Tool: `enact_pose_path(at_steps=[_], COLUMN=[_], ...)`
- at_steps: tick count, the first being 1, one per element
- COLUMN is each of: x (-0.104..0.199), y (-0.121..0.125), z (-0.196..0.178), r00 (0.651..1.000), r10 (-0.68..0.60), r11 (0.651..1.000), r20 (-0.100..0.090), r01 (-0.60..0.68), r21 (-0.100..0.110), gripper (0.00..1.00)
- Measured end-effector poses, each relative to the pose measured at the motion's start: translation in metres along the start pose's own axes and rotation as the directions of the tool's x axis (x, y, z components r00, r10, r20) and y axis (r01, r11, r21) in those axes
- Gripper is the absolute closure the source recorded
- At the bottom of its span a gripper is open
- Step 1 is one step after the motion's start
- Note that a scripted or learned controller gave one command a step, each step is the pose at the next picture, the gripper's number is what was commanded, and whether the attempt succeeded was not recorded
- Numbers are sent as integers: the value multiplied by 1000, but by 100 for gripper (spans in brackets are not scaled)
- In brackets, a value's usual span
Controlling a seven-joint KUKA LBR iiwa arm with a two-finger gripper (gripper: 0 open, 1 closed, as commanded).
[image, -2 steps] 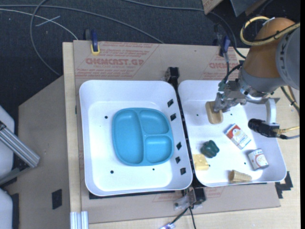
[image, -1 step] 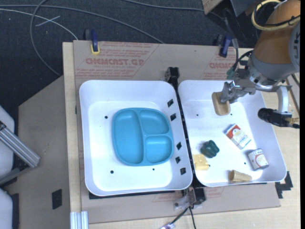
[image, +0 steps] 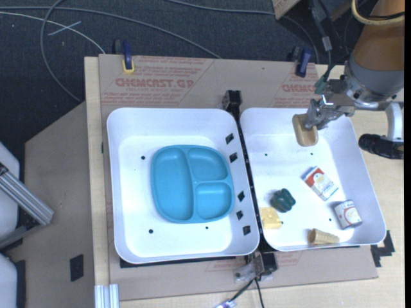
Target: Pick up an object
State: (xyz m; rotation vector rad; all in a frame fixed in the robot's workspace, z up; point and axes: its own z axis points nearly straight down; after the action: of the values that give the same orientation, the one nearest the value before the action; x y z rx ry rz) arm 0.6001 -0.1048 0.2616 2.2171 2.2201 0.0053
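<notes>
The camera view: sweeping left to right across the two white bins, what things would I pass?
Blue divided plate → yellow cheese-like piece → dark green lump → tan block hanging at the arm's fingers → red-and-white packet → small can.

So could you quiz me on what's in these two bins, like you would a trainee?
1. True or false: the blue plate lies in the right bin.
2. Which thing is between the gripper fingers? A) the green lump B) the tan block C) the small can
3. Fill in: the red and white carton lies in the ___ bin.

Key: 1 false, it lies in the left bin. 2 B. 3 right.
</notes>
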Motion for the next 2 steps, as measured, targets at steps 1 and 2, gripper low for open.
enact_pose_path(at_steps=[1,2], x=[49,102], y=[5,10], z=[-3,17], r00=[1000,1000], r10=[-4,-5], r11=[1000,1000], r20=[-2,-3], r01=[4,5], r21=[3,9], gripper=[100,100])
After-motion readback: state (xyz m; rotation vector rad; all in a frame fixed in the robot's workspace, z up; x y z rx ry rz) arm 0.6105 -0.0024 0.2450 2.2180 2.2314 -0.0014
